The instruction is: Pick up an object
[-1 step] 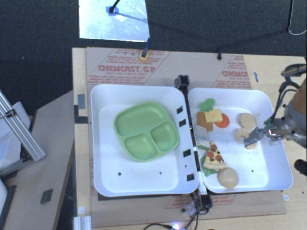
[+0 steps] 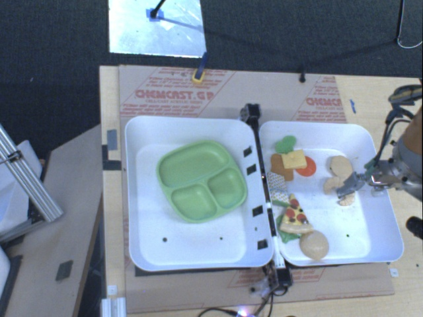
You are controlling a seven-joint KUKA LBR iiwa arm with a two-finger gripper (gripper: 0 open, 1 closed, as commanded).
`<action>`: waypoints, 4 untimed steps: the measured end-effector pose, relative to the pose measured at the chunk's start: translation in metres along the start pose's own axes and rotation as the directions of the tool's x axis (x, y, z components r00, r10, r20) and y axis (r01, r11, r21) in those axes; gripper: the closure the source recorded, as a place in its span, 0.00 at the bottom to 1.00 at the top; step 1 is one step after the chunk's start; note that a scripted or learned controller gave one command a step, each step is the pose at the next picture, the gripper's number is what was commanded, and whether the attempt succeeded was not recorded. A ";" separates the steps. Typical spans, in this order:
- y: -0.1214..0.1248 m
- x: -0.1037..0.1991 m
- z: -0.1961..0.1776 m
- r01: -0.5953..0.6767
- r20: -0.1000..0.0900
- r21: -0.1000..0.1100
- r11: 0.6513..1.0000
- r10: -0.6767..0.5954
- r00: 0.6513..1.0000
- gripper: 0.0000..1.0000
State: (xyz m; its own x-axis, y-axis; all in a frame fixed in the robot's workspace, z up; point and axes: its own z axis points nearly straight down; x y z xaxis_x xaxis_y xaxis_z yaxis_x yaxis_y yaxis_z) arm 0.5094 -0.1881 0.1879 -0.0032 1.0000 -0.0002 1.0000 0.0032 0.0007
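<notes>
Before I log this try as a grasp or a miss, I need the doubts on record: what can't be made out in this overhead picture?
- Gripper: small and blurred, so whether it holds anything cannot be told.
- Beige pieces by the gripper: too small to identify; the lowest is partly covered by the gripper.
- Arm: cut off by the right edge.
- Stacked food near the divider: pieces overlap, hiding the lower ones.
</notes>
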 end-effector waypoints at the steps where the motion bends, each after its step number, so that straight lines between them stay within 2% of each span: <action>1: 0.003 0.004 0.061 -0.001 -0.001 0.002 1.000 0.001 1.000 0.00; 2: 0.003 0.005 0.106 -0.002 -0.001 0.002 1.000 0.002 1.000 0.00; 3: 0.005 0.004 0.093 -0.003 0.001 -0.003 1.000 0.003 1.000 1.00; 4: -0.003 0.006 0.038 0.000 0.002 -0.005 1.000 0.000 1.000 1.00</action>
State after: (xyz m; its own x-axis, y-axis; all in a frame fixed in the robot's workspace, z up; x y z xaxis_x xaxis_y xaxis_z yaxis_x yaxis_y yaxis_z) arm 0.5059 -0.1817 0.1495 -0.0033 1.0000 -0.0020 1.0000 0.0033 0.0056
